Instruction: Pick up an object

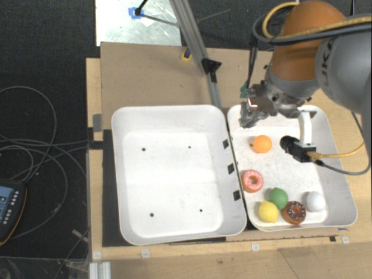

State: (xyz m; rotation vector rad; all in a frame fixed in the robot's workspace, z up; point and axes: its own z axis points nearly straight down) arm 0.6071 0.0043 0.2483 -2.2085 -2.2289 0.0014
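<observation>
While the grey arm (343,63) leans in from the right, its orange band (305,34) bulges over the far end of the right bin (343,205), and the wrist points down toward that bin's far left corner. Low at that corner hangs the pincer (250,116); whether it is apart or together I cannot tell, since the tips blur into the dark metal around them. Nothing is seen caught in it.

Taking the right bin as the landmark, an orange ball (262,143) lies in its far half, just toward the viewer from the pincer and apart from it. A pink frosted donut (252,181) rests by the bin's left wall, about halfway along. At the near end sit a yellow lemon (268,212), a green ball (278,197) touching it, a chocolate donut (294,213) and a white ball (315,201) toward the right wall. A black fitting with a yellow cable (295,148) hangs over the bin's middle, beside the orange ball.

Left of the right bin, edge to edge, sits the left bin (125,173).
</observation>
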